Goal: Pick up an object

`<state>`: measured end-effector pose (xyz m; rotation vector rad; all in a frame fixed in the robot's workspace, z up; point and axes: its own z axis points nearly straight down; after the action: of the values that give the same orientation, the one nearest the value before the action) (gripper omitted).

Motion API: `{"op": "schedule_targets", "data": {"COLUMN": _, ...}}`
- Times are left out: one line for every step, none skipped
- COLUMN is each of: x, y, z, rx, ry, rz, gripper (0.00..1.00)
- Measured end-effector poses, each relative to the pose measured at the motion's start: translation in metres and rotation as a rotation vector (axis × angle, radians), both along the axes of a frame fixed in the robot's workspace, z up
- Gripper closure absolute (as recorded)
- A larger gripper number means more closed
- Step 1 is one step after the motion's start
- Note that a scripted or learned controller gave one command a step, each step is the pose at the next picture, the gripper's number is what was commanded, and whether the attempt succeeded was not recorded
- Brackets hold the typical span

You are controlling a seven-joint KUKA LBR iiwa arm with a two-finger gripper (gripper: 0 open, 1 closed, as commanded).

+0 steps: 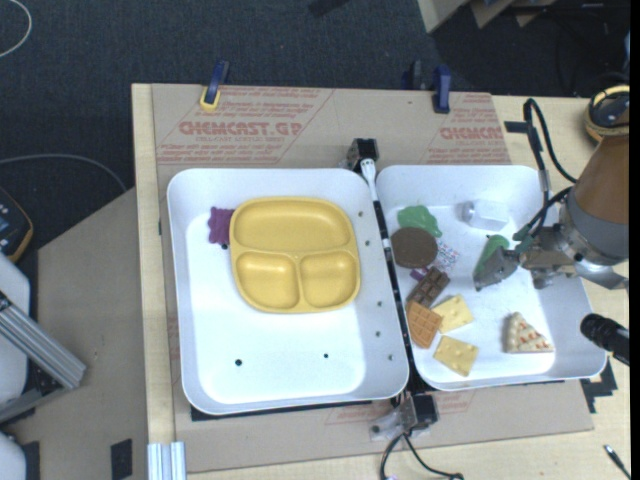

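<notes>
Two shallow white bins sit side by side on the bench. The left bin (200,298) holds a yellow divided plate (295,251) with a small purple piece (219,225) touching its left edge. The right bin (560,353) holds a scatter of toy food: a green leafy piece (418,218), a brown round cookie (412,247), a chocolate bar (429,288), a waffle (423,323), two cheese pieces (455,353), a pizza slice (525,334) and a clear plastic item (484,212). The arm (605,203) reaches in from the right, and the gripper (497,265) hangs low over the right bin with a dark green object (492,253) at its tip, seemingly clamped between the fingers, though the view is too coarse to be sure.
</notes>
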<state>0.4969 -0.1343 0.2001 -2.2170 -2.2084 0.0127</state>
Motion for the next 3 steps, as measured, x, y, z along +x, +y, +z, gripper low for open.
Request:
{"op": "schedule_targets", "data": {"x": 0.003, "y": 0.0, "z": 0.006, "rx": -0.002, "ry": -0.014, "rz": 0.004, "gripper": 0.0}}
{"op": "schedule_targets", "data": {"x": 0.0, "y": 0.006, "z": -0.038, "rx": 0.0, "ry": -0.007, "rz": 0.003, "gripper": 0.0}}
{"op": "schedule_targets", "data": {"x": -0.003, "y": 0.002, "z": -0.082, "rx": 0.0, "ry": -0.008, "rz": 0.003, "gripper": 0.0}}
